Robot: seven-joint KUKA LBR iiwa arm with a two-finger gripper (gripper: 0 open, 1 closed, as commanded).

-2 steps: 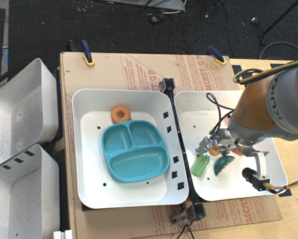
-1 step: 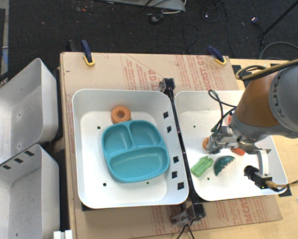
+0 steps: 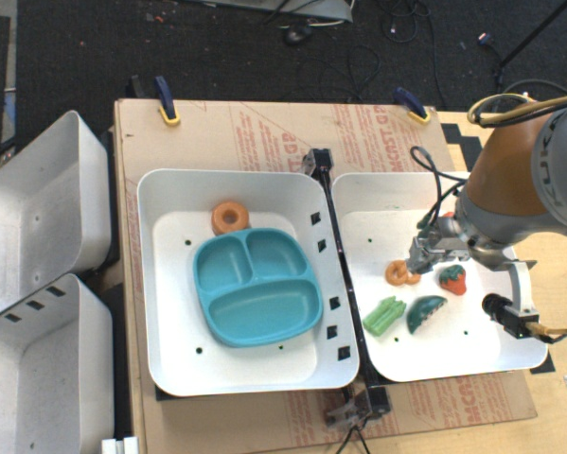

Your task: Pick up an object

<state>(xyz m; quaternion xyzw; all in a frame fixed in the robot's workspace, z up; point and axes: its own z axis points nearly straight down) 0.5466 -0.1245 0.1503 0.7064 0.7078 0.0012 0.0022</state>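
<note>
Nothing is lifted yet: the gripper (image 3: 417, 257) sits low in the right bin (image 3: 520, 353) just above the small orange ring (image 3: 399, 273) (whether it grips, I cannot tell), so grasp and lift remain.

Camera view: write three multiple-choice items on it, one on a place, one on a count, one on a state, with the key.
1. Where is the teal tray?
A. left bin
B. right bin
C. on the bench outside the bins

2. How many small things lie in the right bin?
A. two
B. four
C. six

3. How does the gripper stand?
A. raised over the left bin
B. low in the right bin, beside the orange ring
C. outside both bins

Key: 1 A, the tray fills the left bin by the donut. 2 B, ring, strawberry, green piece, dark green piece. 3 B, its tip sits by the ring.
</note>
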